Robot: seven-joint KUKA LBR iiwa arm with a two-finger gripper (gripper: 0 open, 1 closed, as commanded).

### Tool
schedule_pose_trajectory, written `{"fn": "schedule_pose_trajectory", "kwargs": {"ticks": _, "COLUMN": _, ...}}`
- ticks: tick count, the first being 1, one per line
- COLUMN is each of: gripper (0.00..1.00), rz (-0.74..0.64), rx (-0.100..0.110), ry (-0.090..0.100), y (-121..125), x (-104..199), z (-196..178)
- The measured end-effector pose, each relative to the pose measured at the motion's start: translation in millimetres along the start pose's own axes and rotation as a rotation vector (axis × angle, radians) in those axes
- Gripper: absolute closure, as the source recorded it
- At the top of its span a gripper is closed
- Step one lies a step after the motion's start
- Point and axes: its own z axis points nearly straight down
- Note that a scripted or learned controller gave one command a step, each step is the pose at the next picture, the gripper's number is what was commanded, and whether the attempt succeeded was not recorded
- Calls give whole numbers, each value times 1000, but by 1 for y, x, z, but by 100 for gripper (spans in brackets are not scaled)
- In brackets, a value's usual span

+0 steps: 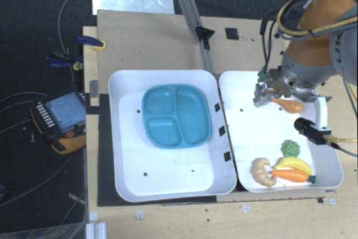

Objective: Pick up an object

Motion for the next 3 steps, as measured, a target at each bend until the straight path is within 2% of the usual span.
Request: {"fn": "schedule_pose_trajectory", "kwargs": {"ticks": 3, "gripper": 100, "rz": -1, "rx": 2, "ry": 0, "y": -22, "x": 156, "z": -8}}
